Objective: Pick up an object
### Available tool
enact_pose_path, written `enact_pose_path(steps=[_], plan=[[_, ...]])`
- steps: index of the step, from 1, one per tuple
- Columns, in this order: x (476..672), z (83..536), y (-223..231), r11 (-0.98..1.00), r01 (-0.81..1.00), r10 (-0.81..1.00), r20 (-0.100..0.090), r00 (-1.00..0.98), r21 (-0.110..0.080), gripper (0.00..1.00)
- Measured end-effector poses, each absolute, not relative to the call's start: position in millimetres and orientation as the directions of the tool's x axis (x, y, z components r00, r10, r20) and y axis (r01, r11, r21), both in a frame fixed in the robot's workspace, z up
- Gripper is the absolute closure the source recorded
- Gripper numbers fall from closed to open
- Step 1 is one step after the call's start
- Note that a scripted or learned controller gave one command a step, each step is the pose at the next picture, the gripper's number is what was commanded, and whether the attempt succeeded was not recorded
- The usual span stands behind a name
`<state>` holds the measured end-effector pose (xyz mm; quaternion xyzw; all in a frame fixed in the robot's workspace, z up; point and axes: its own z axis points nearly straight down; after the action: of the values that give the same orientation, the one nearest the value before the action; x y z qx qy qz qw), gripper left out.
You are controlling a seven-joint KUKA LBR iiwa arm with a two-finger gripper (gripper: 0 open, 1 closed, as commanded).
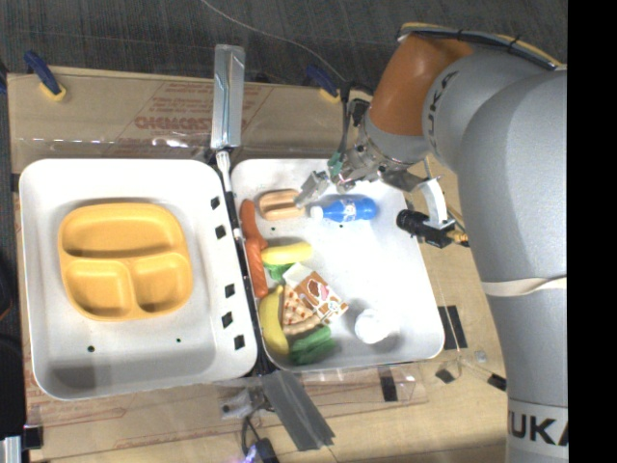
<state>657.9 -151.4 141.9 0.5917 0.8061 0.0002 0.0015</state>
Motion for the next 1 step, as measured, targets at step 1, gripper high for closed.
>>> enact_pose_path(steps=[1], plan=[[658.0,147.0,-195.0,0.589,0.808,0.808,-0.004,-0.589,0.001,0.0]])
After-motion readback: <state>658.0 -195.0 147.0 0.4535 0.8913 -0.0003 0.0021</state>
